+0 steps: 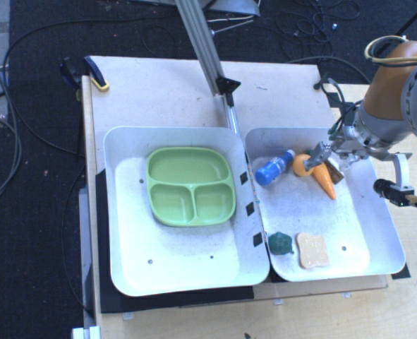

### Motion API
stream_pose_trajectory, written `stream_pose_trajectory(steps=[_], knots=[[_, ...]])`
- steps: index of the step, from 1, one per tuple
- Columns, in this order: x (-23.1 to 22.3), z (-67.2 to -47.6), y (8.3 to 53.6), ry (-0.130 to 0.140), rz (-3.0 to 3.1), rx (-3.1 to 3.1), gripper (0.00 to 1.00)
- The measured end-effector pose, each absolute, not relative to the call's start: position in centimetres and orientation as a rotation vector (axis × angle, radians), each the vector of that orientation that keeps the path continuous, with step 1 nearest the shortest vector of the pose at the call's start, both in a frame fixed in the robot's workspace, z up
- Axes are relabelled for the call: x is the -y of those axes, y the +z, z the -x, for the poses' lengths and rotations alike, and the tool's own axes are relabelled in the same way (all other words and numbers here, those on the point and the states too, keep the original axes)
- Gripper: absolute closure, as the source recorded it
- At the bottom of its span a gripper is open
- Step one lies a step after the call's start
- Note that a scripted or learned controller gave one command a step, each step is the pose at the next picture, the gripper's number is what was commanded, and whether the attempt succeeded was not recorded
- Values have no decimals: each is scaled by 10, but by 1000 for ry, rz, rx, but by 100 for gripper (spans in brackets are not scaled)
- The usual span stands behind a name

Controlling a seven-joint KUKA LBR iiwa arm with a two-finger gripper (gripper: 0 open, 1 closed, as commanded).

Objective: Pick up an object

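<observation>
In the right bin [377, 224] lie an orange carrot [326, 182], a blue bottle [272, 169], a green broccoli piece [280, 243] and a tan slice of bread [312, 251]. My gripper [326, 159] is low over the bin's far part, right at the carrot's upper end. A rounded orange bit [302, 165] shows just left of it, between the bottle and the carrot. The gripper's body hides where it meets the carrot.
The left bin [123, 260] holds a light green divided plate [191, 186]. A slanted metal pole [204, 41] comes down to the bins' shared far edge. The grey arm with its orange band [395, 83] comes in over the right bin's far right corner.
</observation>
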State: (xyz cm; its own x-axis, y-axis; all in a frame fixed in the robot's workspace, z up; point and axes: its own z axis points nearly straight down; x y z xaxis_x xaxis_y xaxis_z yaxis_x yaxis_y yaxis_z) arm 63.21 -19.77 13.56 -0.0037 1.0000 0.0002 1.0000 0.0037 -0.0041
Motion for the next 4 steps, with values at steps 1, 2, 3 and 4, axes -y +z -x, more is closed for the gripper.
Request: stream_pose_trajectory(steps=[1,2,3,4], knots=[[196,-633,92,0,2214,2223,0],[198,-634,105,-2,2220,2232,100],[199,-626,156,-4,2226,2224,100],[196,-627,200,-5,2223,2229,100]])
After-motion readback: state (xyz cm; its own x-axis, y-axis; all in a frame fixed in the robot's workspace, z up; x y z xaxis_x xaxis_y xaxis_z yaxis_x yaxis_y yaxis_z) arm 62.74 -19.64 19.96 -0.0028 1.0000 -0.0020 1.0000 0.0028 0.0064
